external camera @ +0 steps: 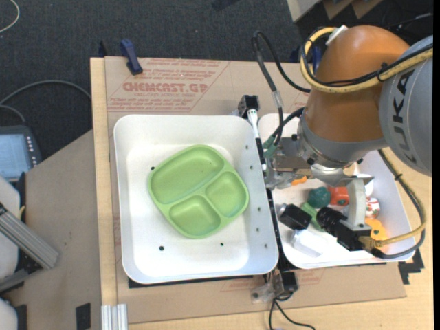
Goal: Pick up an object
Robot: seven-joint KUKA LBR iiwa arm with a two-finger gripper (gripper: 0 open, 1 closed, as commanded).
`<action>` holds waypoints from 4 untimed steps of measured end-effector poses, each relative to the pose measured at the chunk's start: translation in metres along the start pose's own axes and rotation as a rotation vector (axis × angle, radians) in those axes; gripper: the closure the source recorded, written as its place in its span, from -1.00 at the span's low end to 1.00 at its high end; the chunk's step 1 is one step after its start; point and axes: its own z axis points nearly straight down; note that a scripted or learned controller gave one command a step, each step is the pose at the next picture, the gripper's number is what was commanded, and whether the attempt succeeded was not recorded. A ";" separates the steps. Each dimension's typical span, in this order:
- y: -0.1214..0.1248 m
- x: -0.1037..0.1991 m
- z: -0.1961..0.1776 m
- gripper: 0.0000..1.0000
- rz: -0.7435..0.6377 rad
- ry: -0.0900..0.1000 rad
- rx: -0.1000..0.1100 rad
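My gripper [285, 169] hangs low over the left part of the right bin [392, 184], close to the wall it shares with the left bin, and the orange and grey wrist hides most of it. Just in front of it lie a teal rounded object [318, 197], an orange piece [339, 196], a black object [294, 216] and a white block [306, 243]. A small yellow piece [373, 224] rests near the bin's front right. The arm hides what lies under the gripper.
The left bin [137, 239] holds a light green divided plate [199, 191] at its middle. Both bins stand on a cardboard sheet [165, 81]. A blue clip [130, 56] sits at the sheet's back left corner.
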 end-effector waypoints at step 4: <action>0.057 -0.005 0.005 1.00 0.000 0.002 0.006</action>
